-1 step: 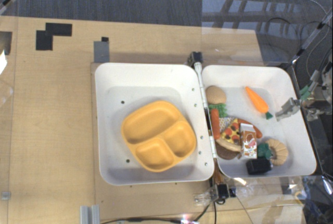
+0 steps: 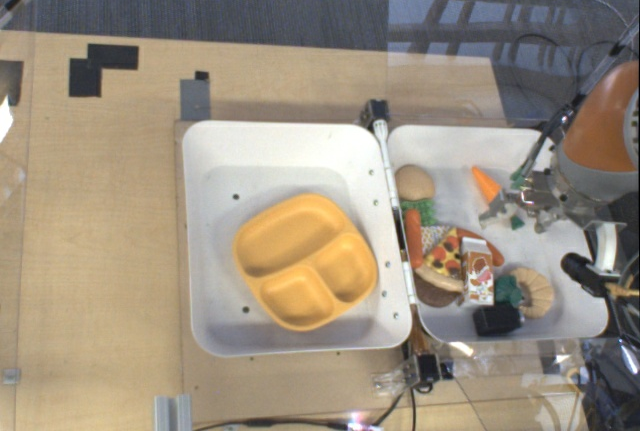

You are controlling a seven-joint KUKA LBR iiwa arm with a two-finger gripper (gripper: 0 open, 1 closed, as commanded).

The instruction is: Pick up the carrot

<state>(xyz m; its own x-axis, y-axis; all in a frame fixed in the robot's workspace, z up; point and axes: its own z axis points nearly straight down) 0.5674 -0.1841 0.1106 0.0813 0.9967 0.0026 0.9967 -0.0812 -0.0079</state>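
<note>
Bench (image 2: 100, 239): pale wood, fills most of frame; grey carpet across the top. Black marks at upper left of bench.

Left bin (image 2: 215, 219): white, shallow, centre of frame. Holds a yellow tray (image 2: 305, 261) w/ three compartments, lying at a slant, mid-bin.

Right bin (image 2: 450, 144): white, touching left bin's right side, right-centre of frame. Toys crowd its lower-left half.

Arm (image 2: 605, 129): comes in at right edge, orange band visible, grey below it. It sits over the right bin's upper-right part.

Gripper (image 2: 520, 204): at arm's end, pointing left/down over right bin, w/ green bits near the tip. Fingers: can't tell if open or shut, too small and cluttered. Nothing clearly seen between them.

Toys, approx. by size:
- Pizza slice (image 2: 447, 254), lower-centre of right bin, beside a small carton (image 2: 478, 271) to its right.
- Tan round piece (image 2: 535, 291), lower right of bin, next to a dark green bit.
- Beige bun-like toy (image 2: 414, 182), upper left of bin.
- Black block (image 2: 495, 320), near bin's bottom edge.
- Long orange stick w/ green top (image 2: 413, 229), along bin's left wall, below the bun.
- Carrot (image 2: 486, 183): small orange wedge, upper-middle of right bin, lying on bin floor, tilted. Just left of gripper tip, near but apart from it; well clear of the toy pile below.
</note>
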